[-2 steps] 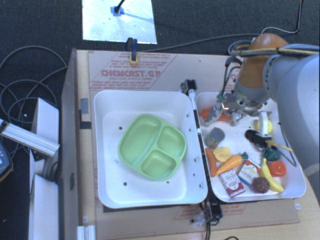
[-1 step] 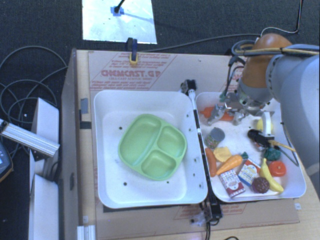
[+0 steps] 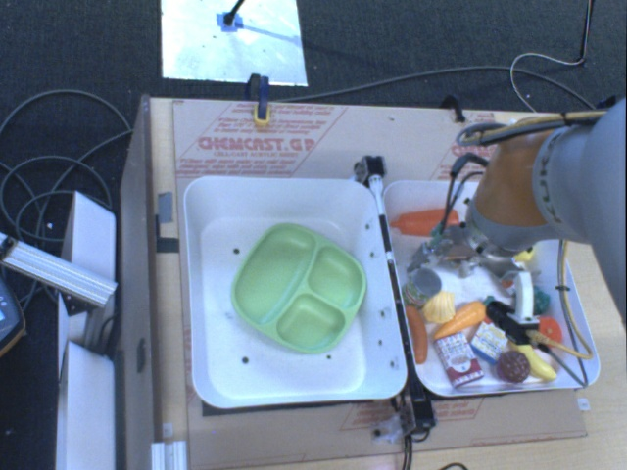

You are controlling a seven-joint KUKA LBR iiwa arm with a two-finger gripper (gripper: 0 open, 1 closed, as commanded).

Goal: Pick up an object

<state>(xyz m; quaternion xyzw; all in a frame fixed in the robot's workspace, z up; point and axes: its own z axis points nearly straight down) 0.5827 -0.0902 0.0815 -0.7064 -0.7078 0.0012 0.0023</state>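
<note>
The camera view looks down on two white bins, and the right bin [image 3: 573, 306] is full of small toy foods that the arm could pick. There is an orange carrot [image 3: 458, 319] near the middle, a yellow corn piece [image 3: 440, 307] touching its left end, a small tin can [image 3: 422, 288] just beside that, a red and white box [image 3: 458, 361] near the front, and a dark round piece [image 3: 512, 365] next to the box. A second orange piece [image 3: 419, 222] lies at the back of this bin. The gripper [image 3: 460, 253] hangs low over the back half of the bin, close to the can and the corn. I cannot tell if it is gripping anything, because the grey wrist hides that part. The toys sit very close together, so the gripper might bump one and push the others away, or pinch two at once. A round toy like the can could also roll out. The left bin [image 3: 211, 223] holds a green tray with three parts [image 3: 299, 287], well apart from the arm [image 3: 549, 179].
</note>
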